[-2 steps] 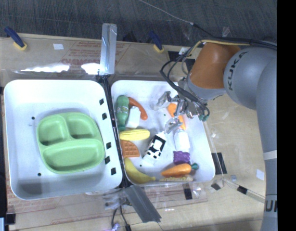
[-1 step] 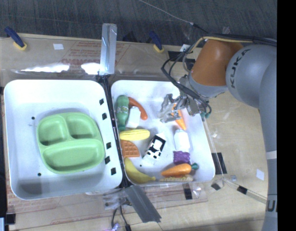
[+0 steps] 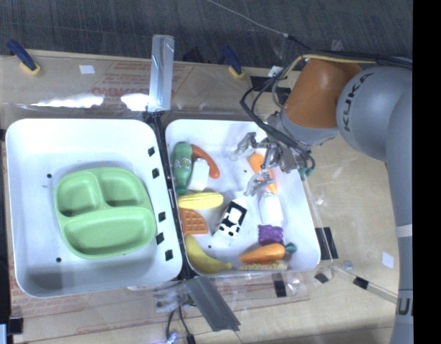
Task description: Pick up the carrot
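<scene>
The carrot (image 3: 265, 252), orange with a green top at its right end, lies along the front wall of the right bin (image 3: 206, 129), near that bin's front right corner. My gripper (image 3: 253, 165) hovers low over the back right part of the same bin, well behind the carrot. Its two metal fingers (image 3: 245, 145) stand apart, so it is open. A small orange item (image 3: 257, 161) lies under the gap between them; I cannot tell what it is, or whether the fingers touch it.
The right bin also holds a green bottle (image 3: 182, 163), a curved orange piece (image 3: 208, 162), a yellow corn cob (image 3: 200, 201), a waffle (image 3: 194, 223), a banana (image 3: 204, 259), a black-and-white block (image 3: 233, 219), a white bottle (image 3: 271, 209) and a purple piece (image 3: 270, 233). A green divided plate (image 3: 103, 213) sits in the left bin (image 3: 26, 142).
</scene>
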Controlling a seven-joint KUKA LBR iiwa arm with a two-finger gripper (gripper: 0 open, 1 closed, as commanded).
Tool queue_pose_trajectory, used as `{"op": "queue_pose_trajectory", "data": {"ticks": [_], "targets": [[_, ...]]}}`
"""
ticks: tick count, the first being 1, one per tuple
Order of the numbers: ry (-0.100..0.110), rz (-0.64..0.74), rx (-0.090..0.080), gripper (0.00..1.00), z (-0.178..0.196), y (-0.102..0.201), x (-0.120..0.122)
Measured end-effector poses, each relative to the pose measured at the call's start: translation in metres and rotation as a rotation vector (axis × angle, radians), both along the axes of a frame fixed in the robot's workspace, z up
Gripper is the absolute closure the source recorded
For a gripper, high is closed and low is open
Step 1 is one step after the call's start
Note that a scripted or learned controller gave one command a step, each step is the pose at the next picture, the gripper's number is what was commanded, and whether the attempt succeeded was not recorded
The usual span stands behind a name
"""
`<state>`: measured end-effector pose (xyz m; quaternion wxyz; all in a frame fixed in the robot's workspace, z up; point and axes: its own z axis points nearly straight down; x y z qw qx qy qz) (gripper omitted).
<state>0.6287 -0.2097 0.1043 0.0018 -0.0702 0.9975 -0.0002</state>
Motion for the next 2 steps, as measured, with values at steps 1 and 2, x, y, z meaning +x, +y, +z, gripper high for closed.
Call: {"op": "queue_pose_trajectory", "data": {"ticks": [1,2], "targets": [[-0.005,0.003,-0.001,1.00,0.0116,0.0004,0.0017],[-0.005,0.003,-0.001,0.00,0.0113,0.0005,0.0015]]}}
